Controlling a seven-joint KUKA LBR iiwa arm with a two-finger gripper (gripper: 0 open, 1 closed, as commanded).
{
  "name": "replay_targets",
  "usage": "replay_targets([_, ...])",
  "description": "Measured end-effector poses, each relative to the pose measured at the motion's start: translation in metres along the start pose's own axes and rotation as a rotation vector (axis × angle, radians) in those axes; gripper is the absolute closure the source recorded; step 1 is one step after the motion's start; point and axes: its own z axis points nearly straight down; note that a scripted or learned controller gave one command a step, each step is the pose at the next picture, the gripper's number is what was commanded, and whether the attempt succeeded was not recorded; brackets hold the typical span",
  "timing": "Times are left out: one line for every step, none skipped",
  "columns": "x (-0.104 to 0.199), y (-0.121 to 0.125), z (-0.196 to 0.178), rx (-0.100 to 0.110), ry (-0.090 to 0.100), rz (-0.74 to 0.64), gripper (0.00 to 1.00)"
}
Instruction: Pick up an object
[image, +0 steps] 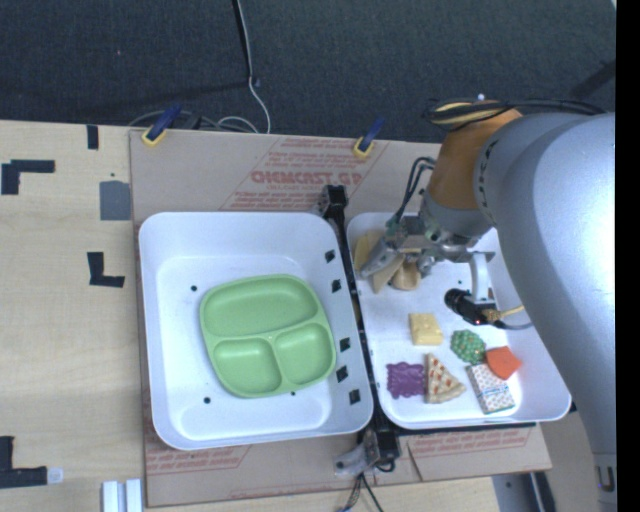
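My gripper (387, 262) is low over the far left corner of the right bin (545, 405). It sits among tan food pieces: a pale yellow piece (364, 247) just to its left and a brown bread-like piece (405, 277) just to its right. Whether either piece is in its grasp is hidden by the wrist. Nearer the front lie a yellow cheese cube (425, 328), a green broccoli piece (467, 346), an orange piece (503, 362), a purple grape bunch (405, 378), a pizza slice (441, 381) and a speckled pink block (490, 390).
The left bin (160, 250) holds a green divided plate (267, 335). A black divider rail (343, 290) runs between the two bins. The arm's grey body covers the right bin's far right side.
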Motion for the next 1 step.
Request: replay_targets([0.0009,0.0203,-0.0016,-0.014,-0.001,-0.004,0.0])
